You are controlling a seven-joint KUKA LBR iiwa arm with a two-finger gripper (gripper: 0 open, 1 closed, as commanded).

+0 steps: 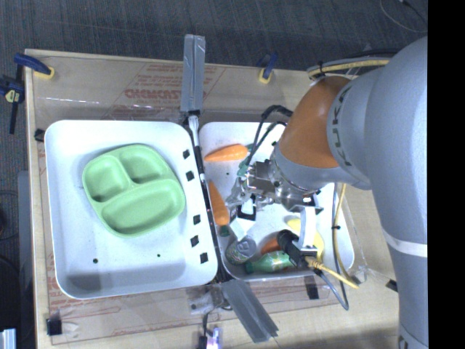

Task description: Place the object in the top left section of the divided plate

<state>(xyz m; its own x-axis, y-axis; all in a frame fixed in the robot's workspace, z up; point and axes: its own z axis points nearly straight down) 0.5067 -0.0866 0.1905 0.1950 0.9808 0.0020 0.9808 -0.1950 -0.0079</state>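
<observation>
A green divided plate lies in the left bin, its two small sections at the top and one large section at the bottom. My gripper hangs low over the right bin, near that bin's left wall. An orange carrot-like piece lies at the top of the right bin. Another orange piece lies along the left wall, just left of the gripper. The wrist hides the fingertips.
At the bottom of the right bin sit a metal can, a green bottle, a small orange item and a yellow item. A grey bar stands above the gap between the bins.
</observation>
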